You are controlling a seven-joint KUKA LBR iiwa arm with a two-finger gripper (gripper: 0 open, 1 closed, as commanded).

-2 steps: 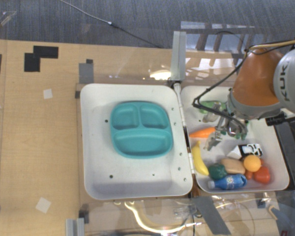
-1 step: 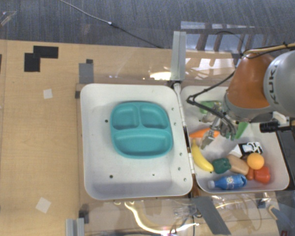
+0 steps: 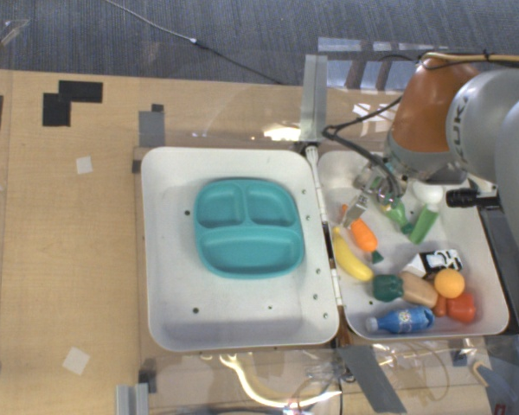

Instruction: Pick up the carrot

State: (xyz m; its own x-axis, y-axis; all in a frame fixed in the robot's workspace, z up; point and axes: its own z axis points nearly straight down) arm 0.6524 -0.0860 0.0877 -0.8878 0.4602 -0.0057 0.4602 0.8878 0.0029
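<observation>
The carrot (image 3: 363,234), orange with a green stub at its lower end, lies in the right bin (image 3: 495,316) near that bin's left wall. My gripper (image 3: 371,203) hangs just above and slightly behind the carrot, reaching in from the right. Its fingers (image 3: 356,206) are spread apart with nothing between them. The carrot lies on the bin floor, apart from the fingertips.
A yellow banana (image 3: 352,260) lies beside the carrot. A green cucumber (image 3: 422,223), a dark green item (image 3: 387,287), a bread roll (image 3: 419,290), an orange (image 3: 449,283), a red item (image 3: 463,308) and a blue bottle (image 3: 402,321) crowd the right bin. The left bin (image 3: 169,309) holds a teal tray (image 3: 246,226).
</observation>
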